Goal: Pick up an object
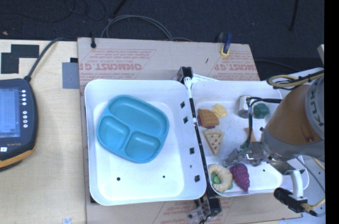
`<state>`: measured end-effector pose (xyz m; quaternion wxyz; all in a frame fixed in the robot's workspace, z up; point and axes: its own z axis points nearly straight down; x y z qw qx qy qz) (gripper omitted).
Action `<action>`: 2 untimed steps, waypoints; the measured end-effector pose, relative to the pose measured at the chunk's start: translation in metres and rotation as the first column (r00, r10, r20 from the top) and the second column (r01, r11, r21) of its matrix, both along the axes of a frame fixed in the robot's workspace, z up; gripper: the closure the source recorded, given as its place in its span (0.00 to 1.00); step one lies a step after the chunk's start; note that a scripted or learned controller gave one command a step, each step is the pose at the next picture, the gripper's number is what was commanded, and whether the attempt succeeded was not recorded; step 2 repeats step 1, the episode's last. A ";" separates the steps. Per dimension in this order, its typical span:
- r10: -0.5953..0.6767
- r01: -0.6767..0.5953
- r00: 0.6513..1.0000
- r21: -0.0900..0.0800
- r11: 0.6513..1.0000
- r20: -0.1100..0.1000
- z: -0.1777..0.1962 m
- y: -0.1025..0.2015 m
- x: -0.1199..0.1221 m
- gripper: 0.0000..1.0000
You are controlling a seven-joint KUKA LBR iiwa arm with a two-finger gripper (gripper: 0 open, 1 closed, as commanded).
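While the arm (294, 122) reaches in from the right, its jaws (239, 155) hang low over the right bin (233, 91), near the bin's lower middle. Whether they are parted or closed I cannot tell, since the metal parts there blur together, and nothing can be made out between them.

Just below the jaws lies a purple bunch of grapes (241, 176), and touching it on the left is a cream ring-shaped pastry (220, 176) with something green at its middle. Left of the jaws rests a tan waffle wedge (214, 140), and above that a brown bread slice (208, 118) sits beside a small yellow piece (219, 110). Toward the bin's upper right, a silver cup (243, 106) lies next to a dark green round object (260, 109).

The left bin (106, 186) holds a blue divided plate (132, 128) with three compartments, set toward the upper left.

Both bins sit on a cardboard sheet (159, 61) on the table (42, 180). A handheld control pendant (15, 119) with a lit screen rests at the table's left edge.
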<state>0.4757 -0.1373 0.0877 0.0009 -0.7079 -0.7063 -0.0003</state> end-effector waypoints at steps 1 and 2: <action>0.003 -0.003 1.000 -0.002 1.000 0.001 0.000 0.004 0.000 0.00; 0.003 -0.003 1.000 -0.002 1.000 0.001 0.000 0.004 0.000 0.00</action>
